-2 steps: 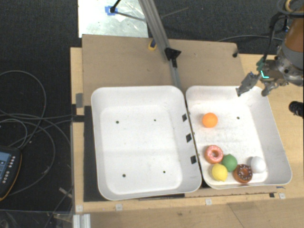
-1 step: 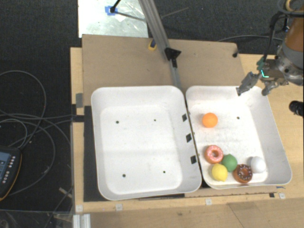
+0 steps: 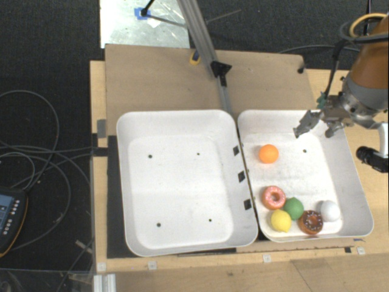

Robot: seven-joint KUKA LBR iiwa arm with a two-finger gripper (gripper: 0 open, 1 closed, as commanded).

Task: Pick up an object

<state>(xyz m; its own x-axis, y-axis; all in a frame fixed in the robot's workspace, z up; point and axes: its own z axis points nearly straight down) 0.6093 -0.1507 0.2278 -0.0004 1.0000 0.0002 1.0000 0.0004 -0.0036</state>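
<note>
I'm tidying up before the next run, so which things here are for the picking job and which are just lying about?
For the job:
gripper
orange ball
pink doughnut
green ball
yellow lemon
brown doughnut
white ball
right bin

Lying about:
left bin
cables
handset
metal pole

Arm (image 3: 369, 72) comes in from the right edge of the frame, orange band up top, grey wrist below it. The pincer (image 3: 316, 126) sits at mid-right, fingers spread apart, nothing between them, pointing left and down.
</note>
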